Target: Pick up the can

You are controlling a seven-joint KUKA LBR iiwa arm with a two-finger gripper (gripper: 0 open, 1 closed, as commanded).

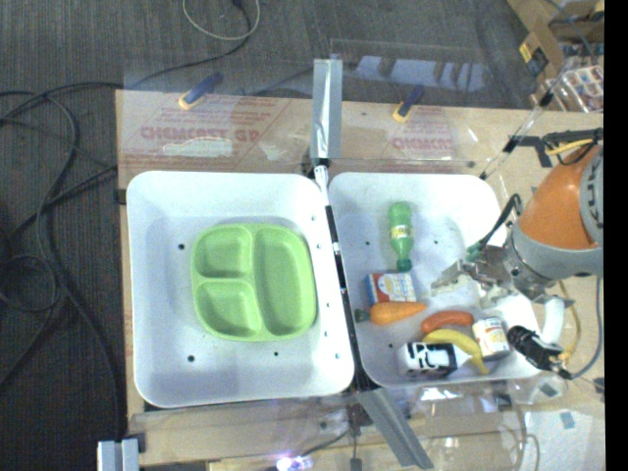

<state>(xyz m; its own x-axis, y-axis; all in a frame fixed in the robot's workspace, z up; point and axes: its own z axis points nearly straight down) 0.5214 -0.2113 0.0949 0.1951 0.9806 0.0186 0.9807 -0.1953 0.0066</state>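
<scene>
Hovering gripper at 3 o'clock of right bin, fingers apart, nothing between. Can lies at 5 o'clock beside banana. Judgement: shift toward 5, straddle can, avoid banana.

Even bright overhead light; soft shadows; slightly grainy; mild blur
</scene>
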